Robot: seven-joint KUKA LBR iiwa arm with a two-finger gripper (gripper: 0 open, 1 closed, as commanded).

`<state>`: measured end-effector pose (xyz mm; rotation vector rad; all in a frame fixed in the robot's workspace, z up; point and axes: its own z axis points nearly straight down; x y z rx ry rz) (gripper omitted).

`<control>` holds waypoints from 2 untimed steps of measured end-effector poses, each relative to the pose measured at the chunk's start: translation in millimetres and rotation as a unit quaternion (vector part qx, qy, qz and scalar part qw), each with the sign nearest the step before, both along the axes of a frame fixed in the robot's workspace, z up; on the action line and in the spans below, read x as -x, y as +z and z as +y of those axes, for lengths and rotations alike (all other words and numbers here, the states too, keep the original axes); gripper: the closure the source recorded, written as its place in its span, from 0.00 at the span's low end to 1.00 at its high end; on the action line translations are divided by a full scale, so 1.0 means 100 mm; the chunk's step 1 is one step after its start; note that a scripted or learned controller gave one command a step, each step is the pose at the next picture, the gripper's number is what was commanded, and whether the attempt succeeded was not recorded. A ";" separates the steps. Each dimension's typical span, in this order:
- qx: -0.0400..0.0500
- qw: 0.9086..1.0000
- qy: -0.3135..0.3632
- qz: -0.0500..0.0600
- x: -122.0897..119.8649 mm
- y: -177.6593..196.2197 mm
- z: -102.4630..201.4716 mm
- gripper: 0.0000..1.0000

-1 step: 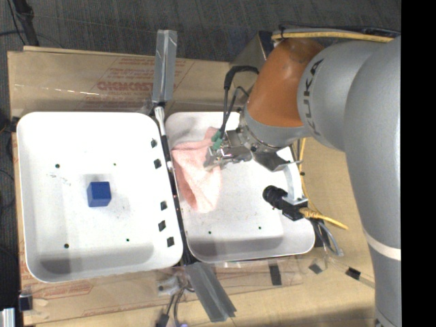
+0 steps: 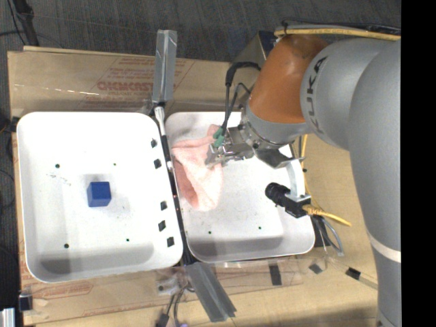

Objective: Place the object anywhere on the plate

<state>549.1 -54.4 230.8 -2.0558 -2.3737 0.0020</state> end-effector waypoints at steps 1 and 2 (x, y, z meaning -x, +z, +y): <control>-0.001 0.979 0.202 0.002 0.17 -0.11 0.49 1.00; -0.001 0.919 0.395 0.002 0.29 -0.18 1.01 1.00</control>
